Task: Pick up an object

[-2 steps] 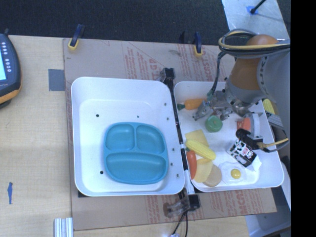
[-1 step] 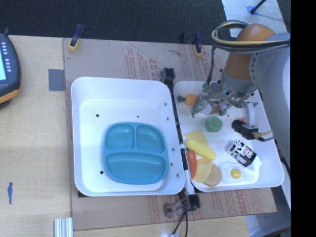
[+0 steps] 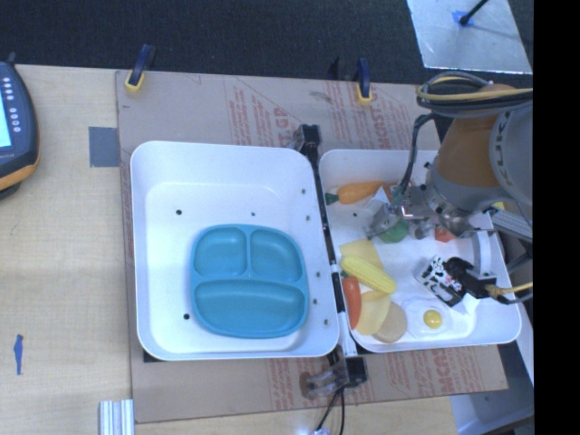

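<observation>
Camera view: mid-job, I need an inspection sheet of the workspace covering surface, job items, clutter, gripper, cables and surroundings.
Surface: bench with a cardboard sheet under the left bin and right bin.
Job's things: in the right bin, carrot, green piece, corn, red piece, tan round piece, fried egg.
Clutter: blue divided plate in the left bin.
Gripper: gripper low over the right bin's far end, by the green piece; grasp cannot be told.
Cables: black cable along the gap between the bins.
Surroundings: clamps on the cardboard's far edge, pendant at left, grey tape.
</observation>
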`<act>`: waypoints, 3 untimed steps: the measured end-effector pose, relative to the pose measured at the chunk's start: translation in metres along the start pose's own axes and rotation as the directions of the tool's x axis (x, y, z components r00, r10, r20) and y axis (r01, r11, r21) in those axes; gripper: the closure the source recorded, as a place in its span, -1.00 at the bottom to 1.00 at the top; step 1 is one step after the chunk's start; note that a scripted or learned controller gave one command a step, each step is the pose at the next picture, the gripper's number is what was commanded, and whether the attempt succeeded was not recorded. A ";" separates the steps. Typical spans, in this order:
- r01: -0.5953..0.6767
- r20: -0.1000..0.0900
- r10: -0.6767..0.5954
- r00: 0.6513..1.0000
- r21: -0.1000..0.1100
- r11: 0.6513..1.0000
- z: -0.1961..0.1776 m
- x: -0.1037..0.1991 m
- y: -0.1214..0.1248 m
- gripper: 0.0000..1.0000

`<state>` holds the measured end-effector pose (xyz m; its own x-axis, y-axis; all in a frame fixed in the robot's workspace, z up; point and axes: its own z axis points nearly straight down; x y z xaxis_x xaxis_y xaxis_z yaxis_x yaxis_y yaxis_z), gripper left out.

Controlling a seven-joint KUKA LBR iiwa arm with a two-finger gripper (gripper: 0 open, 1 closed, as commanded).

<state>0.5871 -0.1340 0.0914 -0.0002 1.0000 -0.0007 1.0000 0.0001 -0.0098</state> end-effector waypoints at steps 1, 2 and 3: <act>0.007 0.000 -0.007 1.000 -0.006 1.000 -0.001 0.039 0.040 -1.00; 0.001 0.000 -0.001 1.000 -0.001 1.000 0.000 0.018 -0.016 -1.00; 0.004 0.001 -0.004 1.000 -0.007 1.000 -0.012 0.018 -0.013 1.00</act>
<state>0.5746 -0.1162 0.1036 -0.0043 1.0000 -0.0014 1.0000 0.0043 -0.0029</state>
